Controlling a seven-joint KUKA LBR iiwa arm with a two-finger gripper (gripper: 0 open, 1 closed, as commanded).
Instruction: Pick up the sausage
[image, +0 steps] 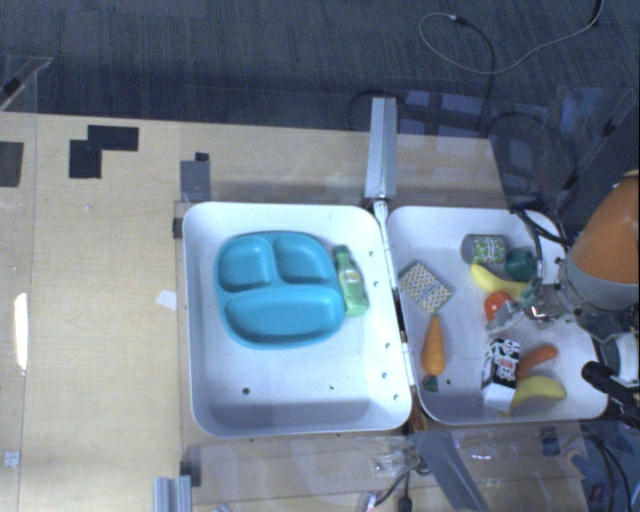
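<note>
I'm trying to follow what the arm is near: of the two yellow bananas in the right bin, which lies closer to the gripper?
The upper banana, beside the green can, lies right next to the gripper. The other banana sits at the bin's lower edge, below the sausage.

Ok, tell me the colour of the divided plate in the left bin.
Light blue; the divided plate shows plainly in the camera view, looking down.

- sausage (537, 356) boxed in: milk carton (502, 366) touching its left, banana (537, 390) just below
- my pincer (512, 310) close above-left
- open bin floor right of carrot (433, 346)
</note>
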